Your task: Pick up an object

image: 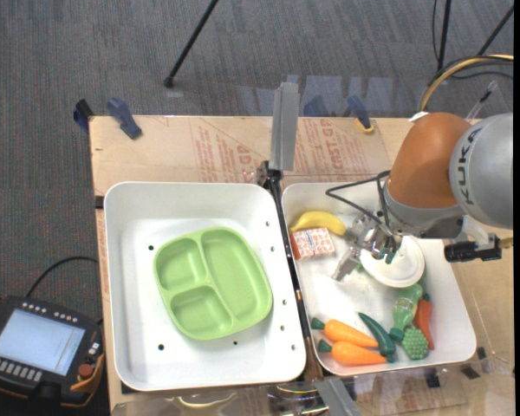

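You see the gripper in the right bin, above its bare floor; whether its fingers are spread cannot be told. A banana and a red-and-white packet lie just left; two carrots lie nearer the front.

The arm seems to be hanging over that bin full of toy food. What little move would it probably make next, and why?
Probably a short drop straight down. The gripper hovers in the right bin by the white round dish, with nothing visibly between its fingers, so lowering onto the object beneath seems the natural step.
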`<move>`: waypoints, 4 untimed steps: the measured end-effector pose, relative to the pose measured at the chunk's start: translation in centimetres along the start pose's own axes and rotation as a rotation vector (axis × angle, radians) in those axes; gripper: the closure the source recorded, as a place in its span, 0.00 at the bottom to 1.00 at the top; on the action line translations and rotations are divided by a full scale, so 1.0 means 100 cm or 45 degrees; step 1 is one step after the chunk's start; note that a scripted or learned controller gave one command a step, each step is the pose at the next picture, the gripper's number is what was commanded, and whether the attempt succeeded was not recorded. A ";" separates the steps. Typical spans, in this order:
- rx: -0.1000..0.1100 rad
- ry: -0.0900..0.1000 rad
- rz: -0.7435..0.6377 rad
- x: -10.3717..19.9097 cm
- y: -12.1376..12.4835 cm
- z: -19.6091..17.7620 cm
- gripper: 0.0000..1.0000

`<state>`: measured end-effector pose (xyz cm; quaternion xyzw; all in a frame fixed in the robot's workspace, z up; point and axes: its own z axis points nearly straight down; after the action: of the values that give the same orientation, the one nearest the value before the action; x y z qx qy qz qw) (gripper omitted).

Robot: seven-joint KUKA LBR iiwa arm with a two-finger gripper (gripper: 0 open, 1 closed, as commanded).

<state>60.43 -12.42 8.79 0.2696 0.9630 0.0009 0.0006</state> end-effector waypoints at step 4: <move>0.003 0.001 0.405 0.035 0.012 0.001 0.00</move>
<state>58.08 -9.62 8.73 0.4186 0.9082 0.0001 -0.0001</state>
